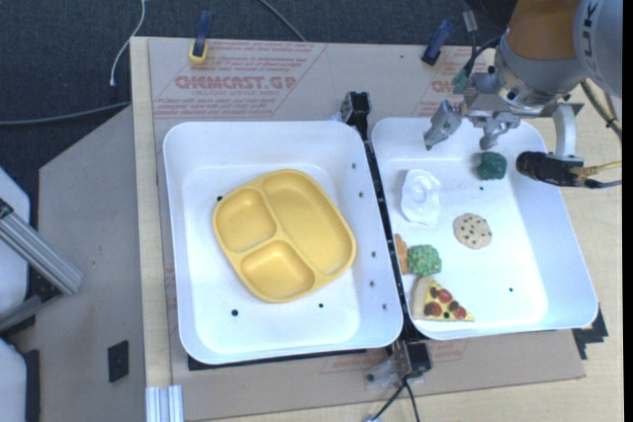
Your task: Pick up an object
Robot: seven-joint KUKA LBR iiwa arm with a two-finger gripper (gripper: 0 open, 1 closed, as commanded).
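Observation:
My gripper (pixel 466 131) hangs over the far end of the right bin (pixel 554 242), open, with nothing between its fingers. A small dark green toy (pixel 492 165) lies just below the right finger (pixel 493 135), apart from it. Nearer the front lie a white toy (pixel 420 195), a chocolate-chip cookie (pixel 473 231), a broccoli piece (pixel 423 259) with an orange bit (pixel 401 252) beside it, and a pizza slice (pixel 440 301).
The left bin (pixel 188 212) holds a yellow divided plate (pixel 284 234). A black clamp (pixel 356 106) sits at the far end of the ridge between the bins. A black cable fitting (pixel 549 167) sticks over the right bin's right rim.

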